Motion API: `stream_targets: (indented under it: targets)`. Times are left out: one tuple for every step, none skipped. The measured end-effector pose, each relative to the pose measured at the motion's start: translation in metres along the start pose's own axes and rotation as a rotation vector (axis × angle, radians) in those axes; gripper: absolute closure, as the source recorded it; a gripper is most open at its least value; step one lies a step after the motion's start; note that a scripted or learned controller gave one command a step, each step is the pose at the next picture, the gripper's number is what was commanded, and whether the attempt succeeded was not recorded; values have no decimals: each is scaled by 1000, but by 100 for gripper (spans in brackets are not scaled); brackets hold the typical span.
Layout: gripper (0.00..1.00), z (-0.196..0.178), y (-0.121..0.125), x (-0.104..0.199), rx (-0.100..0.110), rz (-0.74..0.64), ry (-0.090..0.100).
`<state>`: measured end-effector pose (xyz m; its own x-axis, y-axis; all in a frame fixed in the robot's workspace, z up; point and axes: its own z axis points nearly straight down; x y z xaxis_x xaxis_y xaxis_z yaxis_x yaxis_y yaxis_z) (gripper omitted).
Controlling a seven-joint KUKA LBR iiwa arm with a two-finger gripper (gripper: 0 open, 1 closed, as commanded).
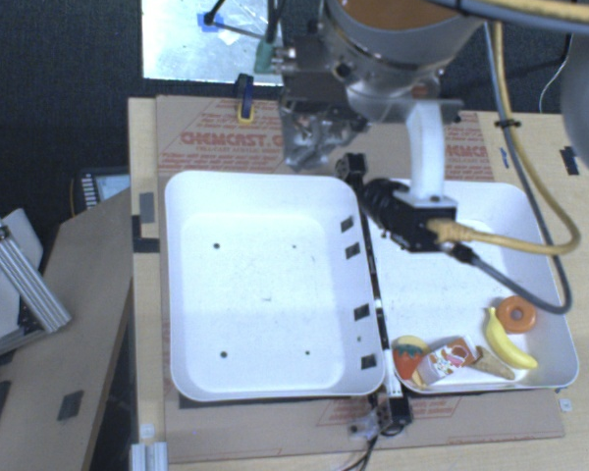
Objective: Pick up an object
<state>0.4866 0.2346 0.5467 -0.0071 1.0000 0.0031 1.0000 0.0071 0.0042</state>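
I can't tell how my gripper [309,145] is set, so I'd lower it slowly and straight over the banana [506,341].

Arm [412,8] comes in from upper right, big grey body w/ orange band filling the top of the view. Wrist sits high, pointing down. Tool [309,145] hangs below the wrist at top centre, metallic and blurred. Yellow cable runs along arm and loops down to a black connector on a white bracket.
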Motion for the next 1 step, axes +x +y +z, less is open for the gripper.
stream_targets:
  targets:
    - [100,12,0,-79,3,14,-4]
